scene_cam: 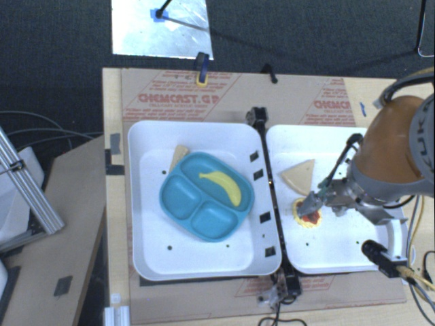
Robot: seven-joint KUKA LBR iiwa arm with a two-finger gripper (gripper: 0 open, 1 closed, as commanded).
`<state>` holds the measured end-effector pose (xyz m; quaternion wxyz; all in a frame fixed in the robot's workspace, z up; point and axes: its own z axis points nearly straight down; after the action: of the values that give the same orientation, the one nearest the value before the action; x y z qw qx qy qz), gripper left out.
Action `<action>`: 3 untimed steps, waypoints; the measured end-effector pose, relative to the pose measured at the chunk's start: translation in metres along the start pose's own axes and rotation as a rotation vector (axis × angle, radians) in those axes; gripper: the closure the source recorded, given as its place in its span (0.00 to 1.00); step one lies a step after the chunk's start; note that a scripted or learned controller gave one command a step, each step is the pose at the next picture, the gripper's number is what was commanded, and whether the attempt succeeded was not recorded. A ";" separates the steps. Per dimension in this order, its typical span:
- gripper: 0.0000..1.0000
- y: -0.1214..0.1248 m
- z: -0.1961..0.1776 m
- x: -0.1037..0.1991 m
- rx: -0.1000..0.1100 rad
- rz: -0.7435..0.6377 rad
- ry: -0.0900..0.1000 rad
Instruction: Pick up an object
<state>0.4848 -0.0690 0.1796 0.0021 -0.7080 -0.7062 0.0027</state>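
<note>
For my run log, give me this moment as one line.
claw: over red-and-yellow item, right bin | grasp: unclear | tan wedge: beside | banana: on blue plate, left bin

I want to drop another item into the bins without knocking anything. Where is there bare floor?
Left bin: the blue divided plate with the banana takes the middle; bare strips run along the left wall and near edge. Right bin: bare floor along the near edge and the far corner behind the tan wedge. It is crowded where the gripper hangs over the small red-and-yellow item.

The grey arm [397, 158] reaches in from the right, its pincer [310, 205] angled low leftward.
</note>
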 end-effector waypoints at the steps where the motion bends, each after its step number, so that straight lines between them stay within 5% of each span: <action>1: 0.00 0.010 -0.013 0.013 -0.009 -0.008 0.001; 2: 0.00 0.002 -0.078 0.077 -0.015 -0.014 0.003; 3: 0.00 0.005 -0.001 0.044 -0.002 -0.001 0.000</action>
<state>0.4903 -0.0253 0.1809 0.0014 -0.7078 -0.7064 0.0018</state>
